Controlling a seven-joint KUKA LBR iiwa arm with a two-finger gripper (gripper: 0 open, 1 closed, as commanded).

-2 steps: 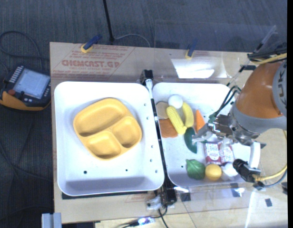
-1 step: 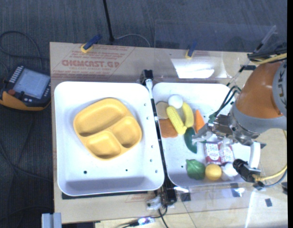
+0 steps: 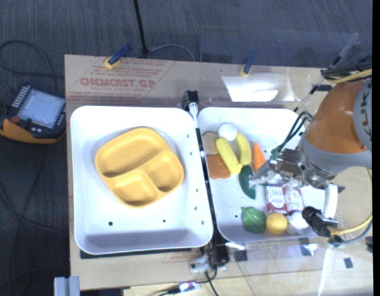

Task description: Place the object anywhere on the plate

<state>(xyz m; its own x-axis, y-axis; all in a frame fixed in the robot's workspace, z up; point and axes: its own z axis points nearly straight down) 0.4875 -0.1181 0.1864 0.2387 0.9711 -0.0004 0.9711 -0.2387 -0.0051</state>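
On the worktop (image 3: 85, 66), the left white bin (image 3: 85, 227) holds a yellow plastic plate with three compartments (image 3: 139, 165), lying a little turned, with nothing on it. The right white bin (image 3: 227, 227) holds the toy food in a group: a white ball (image 3: 227, 131), a yellow corn cob (image 3: 227, 155), a yellow banana (image 3: 243, 148) just beside it, an orange carrot (image 3: 258, 156), an orange-brown flat piece (image 3: 217, 166), a dark green vegetable (image 3: 247, 182), a green pepper (image 3: 253, 219) and a yellow lemon (image 3: 276, 223) touching it. The grey and orange arm (image 3: 338, 128) hangs over the right side of this bin. Its pincer (image 3: 282, 180) is above a red and white packet (image 3: 282, 197); how wide it is open I cannot tell, and nothing is seen held in it.
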